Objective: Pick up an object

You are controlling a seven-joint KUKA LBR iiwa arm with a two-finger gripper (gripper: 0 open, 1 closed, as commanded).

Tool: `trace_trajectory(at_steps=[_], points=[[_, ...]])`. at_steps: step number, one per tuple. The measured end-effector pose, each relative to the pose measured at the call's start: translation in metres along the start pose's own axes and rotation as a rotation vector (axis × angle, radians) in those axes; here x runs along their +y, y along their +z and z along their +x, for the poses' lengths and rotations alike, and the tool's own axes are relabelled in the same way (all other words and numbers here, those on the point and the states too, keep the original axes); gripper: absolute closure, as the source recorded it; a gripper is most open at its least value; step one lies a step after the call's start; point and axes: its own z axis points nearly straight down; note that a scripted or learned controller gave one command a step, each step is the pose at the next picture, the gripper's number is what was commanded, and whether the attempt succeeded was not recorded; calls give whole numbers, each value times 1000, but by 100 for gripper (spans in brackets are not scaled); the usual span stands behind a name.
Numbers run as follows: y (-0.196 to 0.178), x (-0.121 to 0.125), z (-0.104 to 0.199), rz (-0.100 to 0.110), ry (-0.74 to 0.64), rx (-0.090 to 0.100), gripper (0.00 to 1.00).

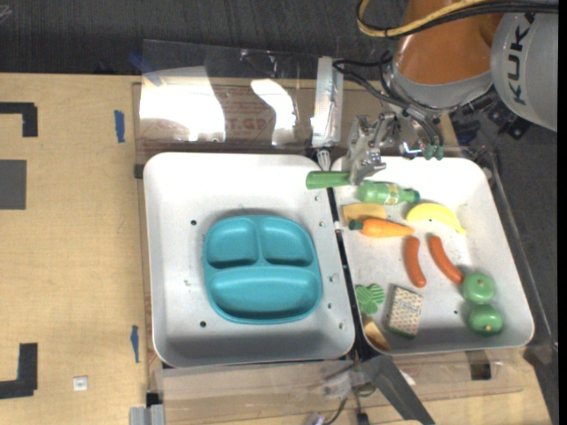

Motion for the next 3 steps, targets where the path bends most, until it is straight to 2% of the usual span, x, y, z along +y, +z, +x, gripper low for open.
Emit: trace_trajectory(at_steps=[1,2,3], points=[[-40,-7,-20,0,-28,1,100],[-13,-26,-17,-2,-214,10,100],[-27,-25,-19,-1,-214,-2,100]])
